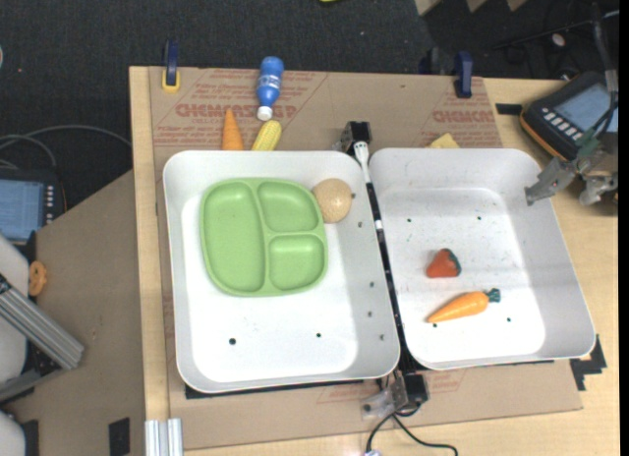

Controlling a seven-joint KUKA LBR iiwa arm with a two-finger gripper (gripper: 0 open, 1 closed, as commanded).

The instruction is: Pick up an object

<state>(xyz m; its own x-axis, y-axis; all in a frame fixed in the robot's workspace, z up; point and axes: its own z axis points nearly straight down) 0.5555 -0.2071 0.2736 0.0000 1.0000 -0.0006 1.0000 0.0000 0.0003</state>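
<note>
- Dark carpet is running behind the bench [147,248], which is carrying two white bins side by side.
- Left bin [285,346] is holding a green divided plate [263,236]. A beige ball [333,199] is resting against the plate's far right corner.
- Right bin [462,199] is holding the likeliest targets: an orange carrot [460,307] lying on its side near the front, and a small red piece [442,264] just behind it, the two close but apart.
- Gripper [543,189] is hanging over the right bin's far right rim, well apart from both. Whether it is spread or closed, I cannot tell.
- Judging the carrot: it is probably a light, stiff plastic toy with a smooth, tapering body, so it may be slipping or rolling under a pinch. The thick middle, gripped across the long axis, is looking like the best hold.
- The red piece is looking short and rounded, so harder to centre on.
</note>
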